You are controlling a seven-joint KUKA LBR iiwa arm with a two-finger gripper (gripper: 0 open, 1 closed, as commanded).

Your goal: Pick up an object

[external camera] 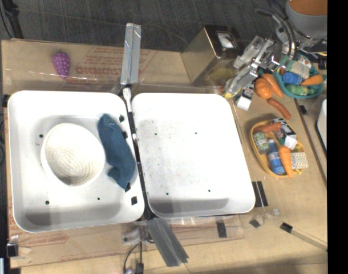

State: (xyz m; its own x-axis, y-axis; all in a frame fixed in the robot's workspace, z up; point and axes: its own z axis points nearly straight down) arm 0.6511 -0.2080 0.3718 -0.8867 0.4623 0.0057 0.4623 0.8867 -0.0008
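Your left bin (25, 210) holds a round woven cap (73, 154) touching a limp blue cloth (118, 150) — soft shapes on smooth white plastic. The metal pincer (251, 67) hangs over the table (288, 210), top right — grip unreadable.

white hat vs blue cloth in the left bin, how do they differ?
Colour: the white hat is pale cream; the blue cloth is dark teal-blue.
Shape: the hat is a round dome with a woven-looking top; the cloth is a long, crumpled strip.
Place: the hat sits toward the left middle of the left bin; the cloth lies along its right wall, by the divider.
Shared: both lie in the same bin, side by side, apparently touching.
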